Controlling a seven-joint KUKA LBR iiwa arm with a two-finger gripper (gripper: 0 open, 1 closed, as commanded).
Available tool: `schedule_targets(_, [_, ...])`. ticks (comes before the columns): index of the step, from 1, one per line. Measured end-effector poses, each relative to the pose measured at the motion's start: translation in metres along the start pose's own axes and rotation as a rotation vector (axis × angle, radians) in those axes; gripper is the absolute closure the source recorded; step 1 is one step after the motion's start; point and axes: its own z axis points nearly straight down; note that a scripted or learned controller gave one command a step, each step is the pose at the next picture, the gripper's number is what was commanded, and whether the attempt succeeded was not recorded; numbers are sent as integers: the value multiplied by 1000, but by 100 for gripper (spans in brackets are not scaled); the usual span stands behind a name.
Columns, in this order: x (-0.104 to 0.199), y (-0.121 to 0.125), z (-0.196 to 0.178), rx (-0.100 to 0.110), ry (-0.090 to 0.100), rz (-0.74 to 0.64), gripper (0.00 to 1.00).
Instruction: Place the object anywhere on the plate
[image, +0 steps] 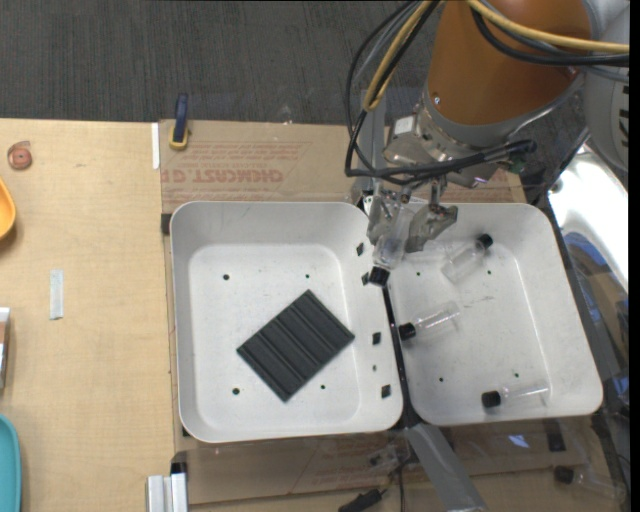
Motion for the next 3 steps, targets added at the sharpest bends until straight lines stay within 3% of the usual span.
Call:
schedule_targets(1, [21, 86, -33, -4, 0, -562, 100])
schedule_targets(2, [-17, 93, 71, -8, -1, -937, 100])
schedule_targets(3, [-17, 65, 6, -5, -3, -1210, 100])
